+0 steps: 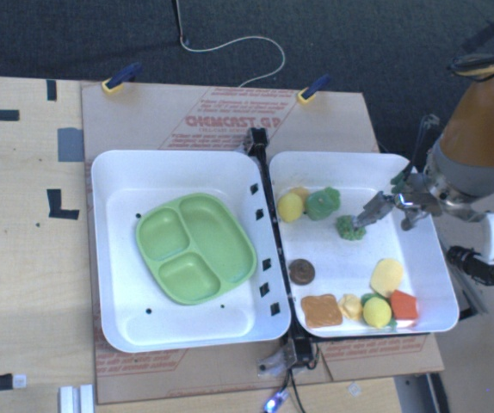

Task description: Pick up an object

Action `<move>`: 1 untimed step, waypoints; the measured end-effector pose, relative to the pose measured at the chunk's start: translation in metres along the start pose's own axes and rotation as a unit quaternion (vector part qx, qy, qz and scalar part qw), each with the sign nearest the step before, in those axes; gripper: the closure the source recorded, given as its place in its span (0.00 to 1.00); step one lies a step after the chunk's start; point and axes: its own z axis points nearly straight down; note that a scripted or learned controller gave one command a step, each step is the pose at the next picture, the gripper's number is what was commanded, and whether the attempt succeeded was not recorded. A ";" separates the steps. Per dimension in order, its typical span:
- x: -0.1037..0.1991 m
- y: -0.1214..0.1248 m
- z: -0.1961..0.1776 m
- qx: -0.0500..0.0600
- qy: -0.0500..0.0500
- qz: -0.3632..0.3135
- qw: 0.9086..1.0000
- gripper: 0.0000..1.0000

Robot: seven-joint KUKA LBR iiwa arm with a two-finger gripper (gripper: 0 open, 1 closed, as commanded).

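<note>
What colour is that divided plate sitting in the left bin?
Light green. The plate has three compartments and shows plainly in the camera view.

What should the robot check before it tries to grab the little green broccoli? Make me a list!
1. Gripper is near the small broccoli: ok, its tip is right beside it.
2. Broccoli is between the fingers: cannot tell, the tip is too small and blurred.
3. Room around the broccoli: ok, the bigger broccoli and yellow lemon sit apart from it.
4. Broccoli is inside the right bin: ok.
5. Green plate is out of the way: ok, it lies in the left bin.
</note>
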 end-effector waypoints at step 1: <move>0.044 -0.031 -0.133 -0.007 0.000 -0.003 1.000 0.00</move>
